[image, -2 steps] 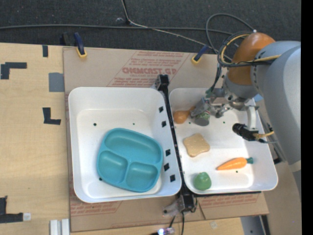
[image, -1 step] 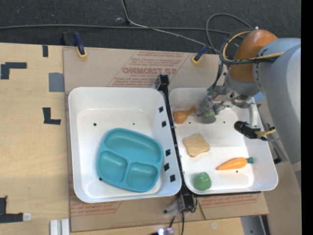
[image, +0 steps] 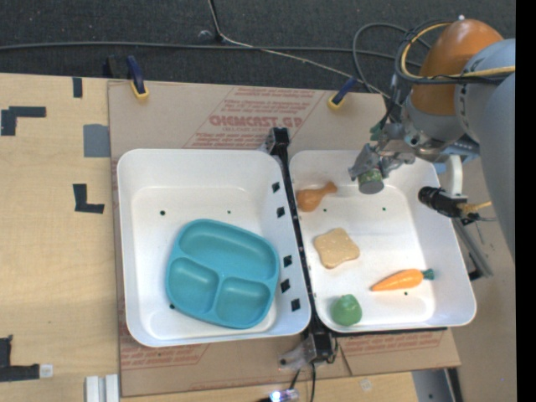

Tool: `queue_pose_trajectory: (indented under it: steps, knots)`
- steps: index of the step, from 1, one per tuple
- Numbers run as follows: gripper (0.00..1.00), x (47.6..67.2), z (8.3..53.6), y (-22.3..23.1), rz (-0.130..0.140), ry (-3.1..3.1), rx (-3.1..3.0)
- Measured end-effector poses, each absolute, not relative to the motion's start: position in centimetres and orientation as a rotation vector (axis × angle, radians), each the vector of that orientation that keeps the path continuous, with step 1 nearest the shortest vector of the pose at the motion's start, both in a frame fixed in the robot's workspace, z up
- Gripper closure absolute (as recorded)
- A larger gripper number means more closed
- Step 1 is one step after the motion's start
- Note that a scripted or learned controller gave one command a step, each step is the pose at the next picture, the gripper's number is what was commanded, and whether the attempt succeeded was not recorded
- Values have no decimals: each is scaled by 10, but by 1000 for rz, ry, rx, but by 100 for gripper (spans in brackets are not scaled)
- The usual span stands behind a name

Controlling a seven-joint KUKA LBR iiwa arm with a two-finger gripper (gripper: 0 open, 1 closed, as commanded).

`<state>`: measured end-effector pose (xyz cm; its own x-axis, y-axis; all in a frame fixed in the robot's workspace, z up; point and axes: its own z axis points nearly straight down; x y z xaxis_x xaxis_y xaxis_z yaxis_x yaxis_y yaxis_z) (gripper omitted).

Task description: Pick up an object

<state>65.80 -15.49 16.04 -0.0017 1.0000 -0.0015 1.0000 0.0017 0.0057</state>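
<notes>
- The arm [image: 469, 74] reaches in from the right, grey links bent at the upper right corner.
- Its orange band [image: 448, 57] sits high, just above the wrist.
- The wrist angles down and to the left.
- The gripper [image: 368, 177] hangs low at the arm's tip, dark and tilted, with nothing seen between its fingers.

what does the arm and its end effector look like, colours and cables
The arm is grey with a rounded orange section above the wrist. Dark and yellowish cables loop around that section. The end effector is a small grey and dark metal piece at the tip.
</notes>
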Motion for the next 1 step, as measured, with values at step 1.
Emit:
queue_pose_trajectory:
  steps: [1]
  knots:
    - [100,667,208,-155,4,2221,2216]
